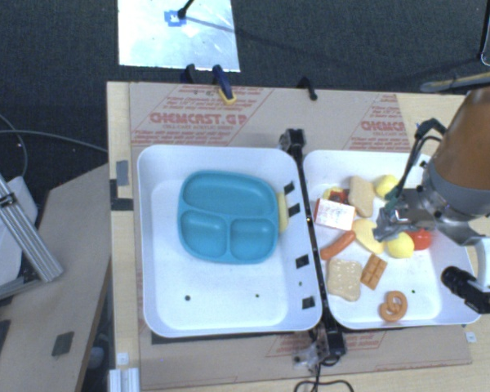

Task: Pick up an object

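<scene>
Low in the right bin [453,313], the end effector [389,223] sits among toy food, beside a yellow lemon [401,246]. Whether it is spread or pinching anything, I cannot tell.

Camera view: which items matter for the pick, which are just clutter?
Job:
gripper
right bin
toy food in it: pretzel, sausage, bread slice, lemon

Lying about:
left bin
blue divided plate
blue clamp

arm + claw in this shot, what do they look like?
The arm is bulky and rounded: an orange-brown band sits above a grey wrist section. A thin dark cable loops along its left side. The claw is small, dark grey metal, with details too blurred to tell.
</scene>
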### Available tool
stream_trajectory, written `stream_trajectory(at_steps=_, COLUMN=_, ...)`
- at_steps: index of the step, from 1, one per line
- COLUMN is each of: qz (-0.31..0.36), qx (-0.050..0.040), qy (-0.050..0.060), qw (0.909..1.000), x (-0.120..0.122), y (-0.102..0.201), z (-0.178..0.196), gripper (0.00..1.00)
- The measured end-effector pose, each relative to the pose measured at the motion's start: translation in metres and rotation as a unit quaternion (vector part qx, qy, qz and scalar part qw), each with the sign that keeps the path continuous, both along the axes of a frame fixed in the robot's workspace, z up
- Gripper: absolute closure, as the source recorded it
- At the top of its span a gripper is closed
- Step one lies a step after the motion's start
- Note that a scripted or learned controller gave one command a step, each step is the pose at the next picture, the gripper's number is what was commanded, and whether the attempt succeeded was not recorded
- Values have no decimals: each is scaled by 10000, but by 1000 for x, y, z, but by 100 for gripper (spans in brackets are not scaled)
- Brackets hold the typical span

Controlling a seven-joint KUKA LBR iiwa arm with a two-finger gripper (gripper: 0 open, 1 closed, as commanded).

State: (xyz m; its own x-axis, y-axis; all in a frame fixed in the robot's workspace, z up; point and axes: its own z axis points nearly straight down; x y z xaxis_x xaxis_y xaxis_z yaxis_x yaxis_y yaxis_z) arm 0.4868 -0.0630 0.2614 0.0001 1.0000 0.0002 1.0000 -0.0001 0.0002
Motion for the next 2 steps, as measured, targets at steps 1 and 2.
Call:
stream_trajectory(at_steps=1, qz=53, qx=7, qy=-11, qw=10000, x=1, y=72, z=5, gripper=100)
stream_trajectory(at_steps=2, qz=37, qx=3, qy=-19, qw=10000, x=1, y=68, z=16, gripper=100)
